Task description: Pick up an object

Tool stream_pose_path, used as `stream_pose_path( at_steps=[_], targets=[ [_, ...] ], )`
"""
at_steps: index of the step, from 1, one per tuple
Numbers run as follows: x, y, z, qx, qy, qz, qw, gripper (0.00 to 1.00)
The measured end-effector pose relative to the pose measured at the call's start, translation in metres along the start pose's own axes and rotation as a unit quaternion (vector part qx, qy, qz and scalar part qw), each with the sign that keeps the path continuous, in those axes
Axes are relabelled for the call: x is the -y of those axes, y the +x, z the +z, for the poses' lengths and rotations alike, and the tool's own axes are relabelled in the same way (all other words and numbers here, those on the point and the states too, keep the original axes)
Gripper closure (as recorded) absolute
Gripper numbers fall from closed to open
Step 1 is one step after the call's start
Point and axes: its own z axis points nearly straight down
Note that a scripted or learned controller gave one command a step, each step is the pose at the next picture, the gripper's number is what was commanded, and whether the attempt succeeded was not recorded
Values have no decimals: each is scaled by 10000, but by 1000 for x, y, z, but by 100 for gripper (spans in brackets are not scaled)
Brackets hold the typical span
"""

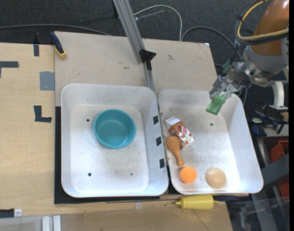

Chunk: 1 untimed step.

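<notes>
Gripped at its upper end: a small green oblong piece (214, 105), hanging tilted over the far right corner of the right white plastic bin (248, 143). Closed on it from above, the end effector (221, 95), narrow, with nothing else in its hold.

Judged from this: grasp made, lift seemingly begun, only clean carrying away left.

Lower in the same bin, well apart from the green piece: a small white and brown carton (180, 131), touching a tan toy drumstick (174, 149); nearer the front rim, an orange ball (187, 174) and a beige ball (215, 177).

Bin rim close under the piece, so better straight up than sideways. Plenty of free room above.

In the left white bin (70, 143), a teal round bowl (114, 128). On the worktop (103, 57), a yellow bottle (197, 202) at the front edge.
</notes>
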Motion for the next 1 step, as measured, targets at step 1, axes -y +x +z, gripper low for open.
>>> stream_pose_path(
  at_steps=[1],
  targets=[
    [11,54,16,-15,37,-22,10000,100]
  ],
)
